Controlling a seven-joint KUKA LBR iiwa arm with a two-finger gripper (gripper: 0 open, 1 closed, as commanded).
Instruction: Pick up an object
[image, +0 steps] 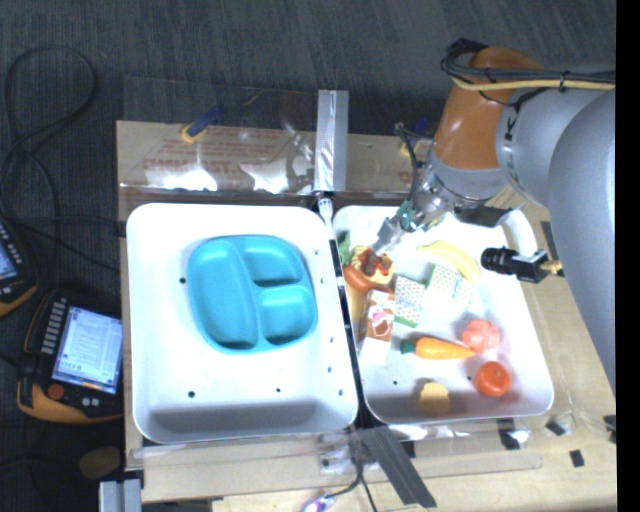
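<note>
Grey and orange, the arm (500, 120) leans in from the right and the gripper (385, 240) sits low at the upper-left corner of the right bin (530, 395). Whether its tips are apart or together, I cannot tell; they blur into the clutter beneath them.

Taking the gripper as the marker: directly below its tip, touching or nearly so, is a small brown-and-red toy (368, 265), and that looks like the likeliest target. It is squat, with no clear long axis. Just beyond it, hard against the divider between the bins, lies an orange piece (356, 280). Further down sit a patterned box (381, 318) and a green-and-white packet (410, 298). To the gripper's right lies a banana (455, 258), its long axis slanting down and away. Further out still, a carrot (440, 348) lies roughly crosswise, then a pink ball (481, 334), a red-orange ball (492, 378) and a tan lump (433, 396) near the front rim.

Room is tight here: the bin wall and the divider crowd the gripper on two sides, so a straight lift looks safest. Far off to the left, a blue tray (250, 290) rests in the left bin (160, 400).
</note>
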